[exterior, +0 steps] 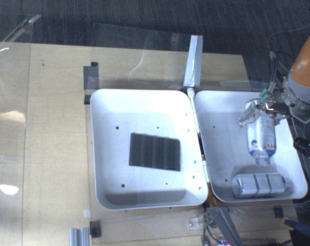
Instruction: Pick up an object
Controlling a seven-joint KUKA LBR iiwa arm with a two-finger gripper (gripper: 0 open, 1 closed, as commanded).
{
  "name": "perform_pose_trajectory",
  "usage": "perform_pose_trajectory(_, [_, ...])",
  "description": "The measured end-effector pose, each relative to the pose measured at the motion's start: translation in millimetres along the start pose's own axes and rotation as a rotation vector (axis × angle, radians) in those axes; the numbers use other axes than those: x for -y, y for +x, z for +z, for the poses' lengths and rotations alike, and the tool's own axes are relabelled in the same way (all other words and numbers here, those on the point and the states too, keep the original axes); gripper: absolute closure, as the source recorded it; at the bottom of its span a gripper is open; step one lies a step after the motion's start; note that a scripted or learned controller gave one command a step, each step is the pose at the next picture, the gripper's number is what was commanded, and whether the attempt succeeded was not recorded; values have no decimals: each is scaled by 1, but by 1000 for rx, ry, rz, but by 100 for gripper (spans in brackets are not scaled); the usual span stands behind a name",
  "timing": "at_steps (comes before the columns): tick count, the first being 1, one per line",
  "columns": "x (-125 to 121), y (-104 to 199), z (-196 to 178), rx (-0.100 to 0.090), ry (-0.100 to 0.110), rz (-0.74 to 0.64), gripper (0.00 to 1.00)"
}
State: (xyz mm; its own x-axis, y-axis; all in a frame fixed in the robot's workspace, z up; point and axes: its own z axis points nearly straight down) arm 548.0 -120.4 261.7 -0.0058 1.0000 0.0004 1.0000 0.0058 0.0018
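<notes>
A clear plastic bottle (261,137) with a blue and red label lies in the right bin (216,137), its cap toward the front. My gripper (261,110) hangs over the bottle's far end, below the arm's orange band at the right edge. At the front of the same bin rests a grey ribbed block (260,184). A dark ribbed rectangular pad (155,151) lies flat in the middle of the left bin (109,132).
A metal bar (193,60) stands up behind the seam between the bins. Cables and arm parts crowd the right edge near the right bin. A clear sheet covers the wooden bench on the left.
</notes>
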Motion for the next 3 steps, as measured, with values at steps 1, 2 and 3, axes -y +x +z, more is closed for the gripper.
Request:
perform_pose_trajectory(1, [8, -71, 72, 0, 0, -110, 0])
perform_pose_trajectory(2, [-72, -84, 174, 3, -7, -214, 0])
perform_pose_trajectory(3, [-31, -85, 173, 2, -7, -312, 0])
